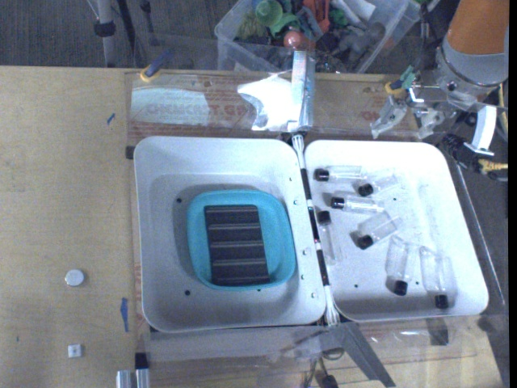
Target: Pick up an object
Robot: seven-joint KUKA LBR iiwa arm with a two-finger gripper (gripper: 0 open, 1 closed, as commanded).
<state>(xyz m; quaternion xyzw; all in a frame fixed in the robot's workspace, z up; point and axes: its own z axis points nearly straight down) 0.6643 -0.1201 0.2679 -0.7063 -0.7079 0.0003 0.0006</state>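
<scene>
Two-finger gripper (406, 107) hovers behind right white bin (464, 217), jaws spread, empty. Risk: clear plastic black-capped vials (355, 204) w/ round sides may slip.

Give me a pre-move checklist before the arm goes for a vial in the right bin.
1. Vials present in right bin: ok. Several clear vials with black caps lie there, e.g. one vial near the top left.
2. Vials lying apart enough to single one out: ok for that vial; the ones near the bin's lower right lie close together.
3. Gripper clear of the bin: ok. It sits above the bin's top edge, over the bench.
4. Gripper holding nothing: cannot tell.
5. Left bin contents out of the way: ok. The blue tray stays in the left bin.
</scene>
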